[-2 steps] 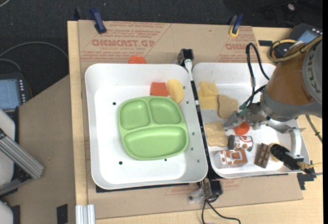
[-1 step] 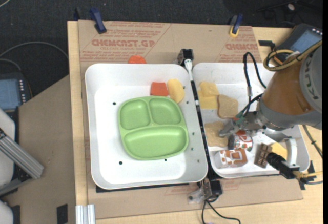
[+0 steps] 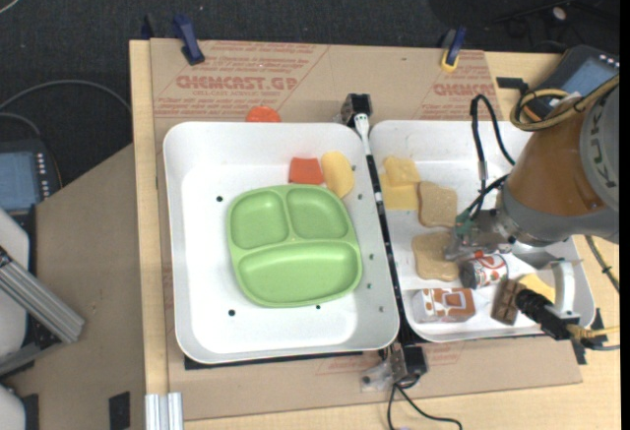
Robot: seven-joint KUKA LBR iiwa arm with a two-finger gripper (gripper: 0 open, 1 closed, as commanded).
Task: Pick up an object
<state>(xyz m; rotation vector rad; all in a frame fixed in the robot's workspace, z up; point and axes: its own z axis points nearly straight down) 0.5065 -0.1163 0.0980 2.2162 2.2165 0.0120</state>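
My gripper [image 3: 466,246] hangs over the tan bread slice [image 3: 433,259] in the right bin [image 3: 433,135]; I cannot tell its state.

Left bin [image 3: 187,221]: green divided tray [image 3: 293,244] takes the centre; orange block [image 3: 306,170] and yellow piece [image 3: 338,173] sit at its far edge. Open floor along the left and near sides. Right bin [image 3: 394,138]: crowded with bread slices [image 3: 436,205], packets [image 3: 448,302], and the arm [image 3: 556,182] overhead.

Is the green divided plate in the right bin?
No, the green divided plate lies in the left bin, beside an orange block.
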